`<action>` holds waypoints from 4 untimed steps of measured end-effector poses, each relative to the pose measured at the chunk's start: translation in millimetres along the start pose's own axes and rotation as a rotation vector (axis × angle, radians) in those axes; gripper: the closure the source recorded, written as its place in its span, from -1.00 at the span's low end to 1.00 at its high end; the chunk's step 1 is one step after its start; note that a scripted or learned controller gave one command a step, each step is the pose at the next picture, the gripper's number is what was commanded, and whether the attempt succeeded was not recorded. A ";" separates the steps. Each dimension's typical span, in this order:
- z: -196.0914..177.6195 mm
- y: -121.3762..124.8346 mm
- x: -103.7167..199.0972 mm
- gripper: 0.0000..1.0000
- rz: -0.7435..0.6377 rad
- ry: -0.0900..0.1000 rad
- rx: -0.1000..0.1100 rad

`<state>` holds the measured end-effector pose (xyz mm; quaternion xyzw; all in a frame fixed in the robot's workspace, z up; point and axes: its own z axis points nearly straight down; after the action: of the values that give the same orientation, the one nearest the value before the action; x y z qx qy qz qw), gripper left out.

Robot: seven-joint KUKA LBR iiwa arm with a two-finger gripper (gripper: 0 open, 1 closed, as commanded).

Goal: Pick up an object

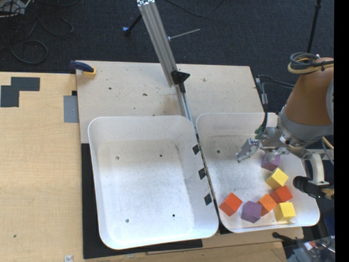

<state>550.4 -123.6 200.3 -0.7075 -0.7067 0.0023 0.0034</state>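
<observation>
Bench (136,89) carries two white bins; arm (308,105) comes in from the right over the right bin (229,130). Left bin (142,184) sits well to the gripper's left. Slanted aluminium rail (161,40) runs up and left of the gripper, checker tag at its top end, no readable text on it or elsewhere. Gripper (246,149) hangs low over the right bin's middle, fingers pointing left; can't tell how far apart they are, and I see nothing between them. Blocks all lie to the gripper's right and below: mauve block (270,160) just right of it, near the wrist; yellow block (277,177) below that; then red-orange block (283,194), orange block (267,203), second yellow block (285,212), purple block (251,212) and red block (231,203) clustered in the near corner, red one almost straight below the gripper.
</observation>
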 end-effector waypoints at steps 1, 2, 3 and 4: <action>50.0 3.2 8.1 -1.00 0.005 0.001 0.000; 104.4 1.9 9.0 -1.00 0.003 0.001 0.001; 91.3 2.3 6.5 1.00 0.014 0.000 -0.003; 47.2 7.0 10.0 1.00 -0.002 -0.001 -0.009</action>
<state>557.0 -113.5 153.1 -0.7068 -0.7074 -0.0006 -0.0003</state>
